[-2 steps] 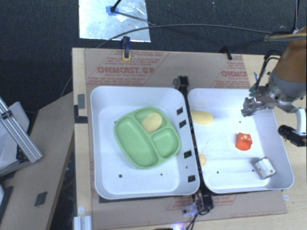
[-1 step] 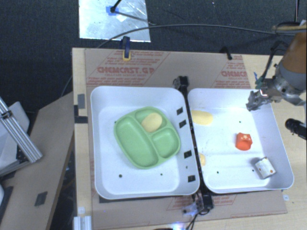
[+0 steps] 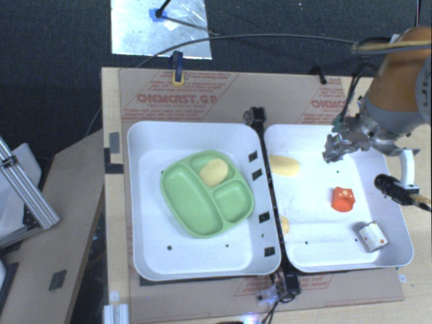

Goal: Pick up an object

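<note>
- Sitting nearest the camera in the right bin (image 3: 405, 258), a small silver-and-white cylinder (image 3: 371, 235) lay close to the front-right corner; a descent there could have clipped the bin wall, since little room was left on two sides.
- Just behind it, the red object (image 3: 343, 199) stood in open white floor, well apart from the walls, and looked the easiest target; being small, it could have skidded aside if the jaws closed off-centre.
- A pale yellow scrap (image 3: 285, 224) hugged the divider between the bins, where a finger would likely have struck the rim.
- In the left bin (image 3: 145, 181), the green divided tray (image 3: 202, 198) held a yellow piece (image 3: 214, 172) in its upper compartment; reaching it meant crossing the divider, and the compartment walls crowded any approach.
- Farther back in the right bin, a yellow oblong (image 3: 285, 165) lay near the divider with free floor on its right.
- Farthest, the gripper (image 3: 335, 148) hung over the bin's rear portion, nothing visible in it; whether the jaws were apart or together could not be told.
- A black fitting (image 3: 395, 187) on the arm projected over the bin's right edge and might have snagged during a low sweep.
</note>
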`<state>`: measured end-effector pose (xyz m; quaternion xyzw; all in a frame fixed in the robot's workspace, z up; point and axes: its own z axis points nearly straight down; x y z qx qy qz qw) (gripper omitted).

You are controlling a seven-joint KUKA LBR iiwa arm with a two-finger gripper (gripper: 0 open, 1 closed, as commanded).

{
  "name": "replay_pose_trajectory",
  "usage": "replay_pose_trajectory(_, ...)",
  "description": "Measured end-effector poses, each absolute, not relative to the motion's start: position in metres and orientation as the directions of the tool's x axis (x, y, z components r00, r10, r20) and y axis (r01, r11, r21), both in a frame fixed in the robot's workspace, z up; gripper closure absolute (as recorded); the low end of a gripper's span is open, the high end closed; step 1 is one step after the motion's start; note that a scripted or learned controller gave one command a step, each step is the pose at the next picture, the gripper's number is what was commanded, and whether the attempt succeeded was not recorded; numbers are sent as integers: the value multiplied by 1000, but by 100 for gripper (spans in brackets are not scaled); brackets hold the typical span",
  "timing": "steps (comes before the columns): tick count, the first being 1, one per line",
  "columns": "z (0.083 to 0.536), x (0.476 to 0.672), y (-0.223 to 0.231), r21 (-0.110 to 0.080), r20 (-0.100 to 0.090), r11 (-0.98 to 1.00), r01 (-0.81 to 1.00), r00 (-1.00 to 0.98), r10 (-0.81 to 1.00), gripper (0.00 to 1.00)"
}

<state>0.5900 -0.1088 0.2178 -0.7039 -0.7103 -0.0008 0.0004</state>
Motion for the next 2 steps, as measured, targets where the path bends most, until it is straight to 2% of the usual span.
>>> replay_pose_trajectory(1,228,588,-60,2,2,10,1000,-10,1000,100)
replay_pose_trajectory(2,221,580,-13,0,1,9,1000,-9,1000,100)
